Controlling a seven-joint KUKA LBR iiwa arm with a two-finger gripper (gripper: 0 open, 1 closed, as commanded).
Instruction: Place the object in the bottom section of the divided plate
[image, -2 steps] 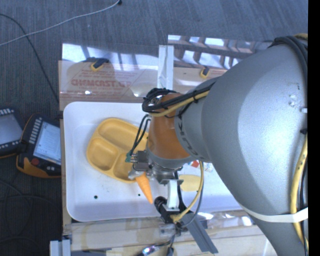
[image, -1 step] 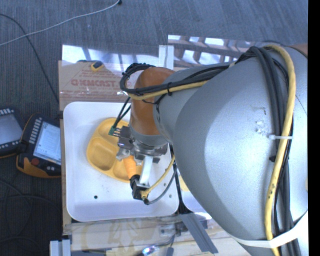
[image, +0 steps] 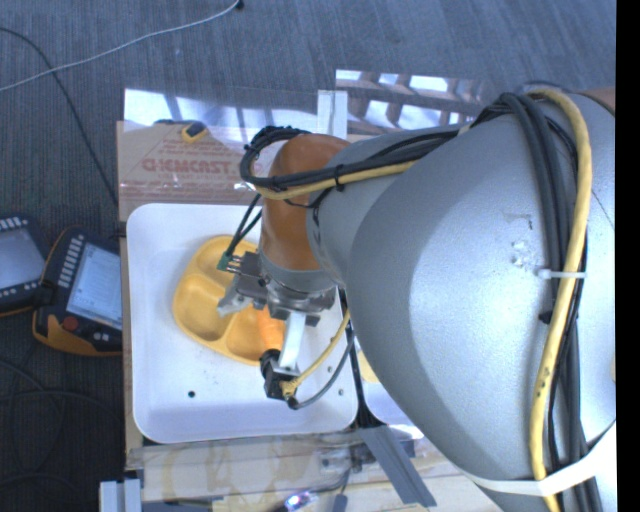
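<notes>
A yellow divided plate (image: 205, 295) lies in the left white bin (image: 160, 390), towards its middle. My gripper (image: 262, 305) hangs low over the plate's right side, under the orange wrist band, and covers that part of the plate. A small orange patch (image: 268, 326) shows just below the gripper at the plate's lower right section; I cannot tell whether it is the object or whether the gripper touches it.
The grey arm (image: 470, 270) with its cable bundle covers nearly all of the right bin. A cardboard sheet (image: 180, 165) lies behind the left bin. A handheld pendant (image: 85, 295) rests on the floor to the left. A black-and-yellow cable end (image: 275, 375) dangles over the bin floor.
</notes>
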